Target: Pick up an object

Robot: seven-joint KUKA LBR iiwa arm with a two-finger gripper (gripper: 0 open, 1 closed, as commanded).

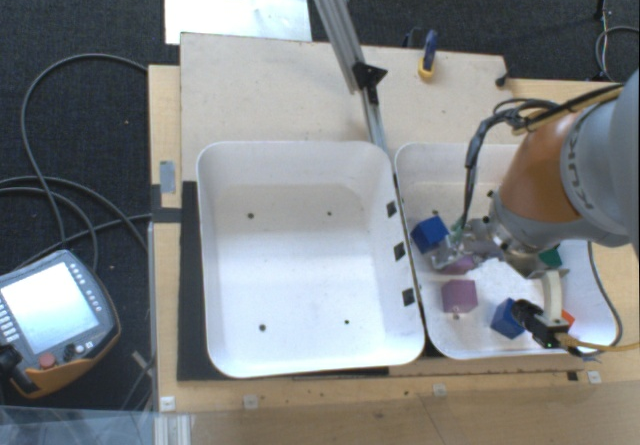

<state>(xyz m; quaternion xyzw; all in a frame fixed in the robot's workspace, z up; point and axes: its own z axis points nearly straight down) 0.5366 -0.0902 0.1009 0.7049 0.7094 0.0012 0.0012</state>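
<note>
Arm (pixel 575 168) comes in from right of the view, grey w/ orange band above wrist, bent down over right bin (pixel 420 173). Gripper (pixel 462 255) sits low inside that bin, near its left wall, among the objs. Fingers: cannot tell how far open, tips blurred and mixed w/ wrist hardware and a pale pinkish bit under them; nothing clearly seen held between them. Blue cube (pixel 430 233) lies just left of gripper, close to the bin's left wall, looks touching or nearly so, can't say which. Purple cube (pixel 459 295) on bin floor just below gripper, apart from it. Second blue block (pixel 508 318) farther toward near-right part of bin, beside a black cable end and small orange piece (pixel 567 316). Green obj (pixel 549 257) partly hidden behind wrist, right of gripper. Left bin (pixel 215 233) sits side by side w/ right one, rims touching; a few small dark specks on its floor. Bench (pixel 280 83) pale board behind bins; blue-and-yellow clamp (pixel 429 55) at its far edge. Slanted metal pole (pixel 340 23) runs from top down to the junction between bins. Teach pendant (pixel 50 318) on dark floor at left, w/ cables looping by it.
</note>
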